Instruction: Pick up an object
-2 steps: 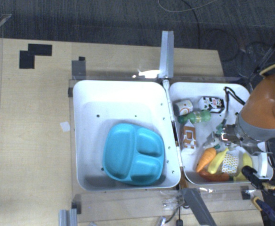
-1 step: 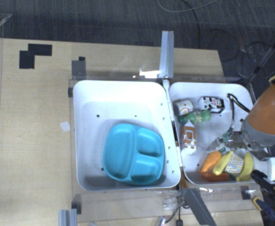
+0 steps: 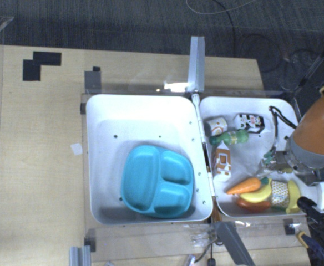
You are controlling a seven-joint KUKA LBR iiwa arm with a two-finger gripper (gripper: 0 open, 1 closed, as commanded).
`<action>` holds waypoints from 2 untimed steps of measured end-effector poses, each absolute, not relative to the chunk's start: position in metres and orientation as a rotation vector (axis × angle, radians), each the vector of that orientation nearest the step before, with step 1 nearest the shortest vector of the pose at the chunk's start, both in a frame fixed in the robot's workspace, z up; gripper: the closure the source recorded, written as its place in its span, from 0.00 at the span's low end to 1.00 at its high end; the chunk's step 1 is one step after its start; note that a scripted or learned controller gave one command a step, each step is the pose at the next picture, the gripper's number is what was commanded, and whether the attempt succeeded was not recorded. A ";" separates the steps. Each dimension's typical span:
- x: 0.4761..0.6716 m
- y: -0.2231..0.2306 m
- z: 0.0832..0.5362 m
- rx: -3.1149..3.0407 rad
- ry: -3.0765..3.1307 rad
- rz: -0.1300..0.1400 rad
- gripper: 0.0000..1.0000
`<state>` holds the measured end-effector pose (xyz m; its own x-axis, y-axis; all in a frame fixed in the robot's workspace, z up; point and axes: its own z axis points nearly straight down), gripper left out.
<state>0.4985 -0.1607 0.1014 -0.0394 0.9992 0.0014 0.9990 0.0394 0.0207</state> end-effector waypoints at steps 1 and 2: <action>0.498 -0.161 0.101 2.168 2.255 0.024 0.00; 0.492 -0.106 0.090 2.264 2.154 0.016 0.00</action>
<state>0.4925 -0.1058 0.0905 0.0502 0.9987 -0.0042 0.9986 -0.0501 0.0188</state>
